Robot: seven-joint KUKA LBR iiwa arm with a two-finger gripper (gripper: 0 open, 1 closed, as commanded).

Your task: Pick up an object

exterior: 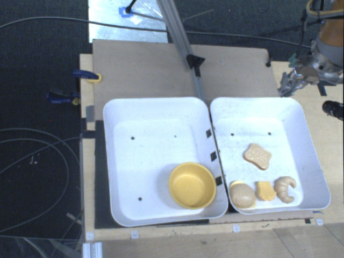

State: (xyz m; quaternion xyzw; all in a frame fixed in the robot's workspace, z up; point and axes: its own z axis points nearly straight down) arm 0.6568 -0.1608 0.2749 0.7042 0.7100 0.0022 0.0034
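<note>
The right bin (301, 128) holds a slice of toast (257, 156) near its middle. Along its front edge lie a round bread roll (242, 194), a small yellow cheese cube (264, 191) and a croissant (285, 189). A yellow bowl (192, 184) sits in the front right part of the left bin (134, 122). My gripper (286, 86) hangs above the back right corner of the right bin, well away from all the food. It is small and dark, with nothing visible between its fingers.
A slanted metal pole (177, 26) with a black clamp crosses the bench behind the bins. Blue and yellow clamps (86, 77) stick out at the bench's left edge. Cables run over the dark floor at left.
</note>
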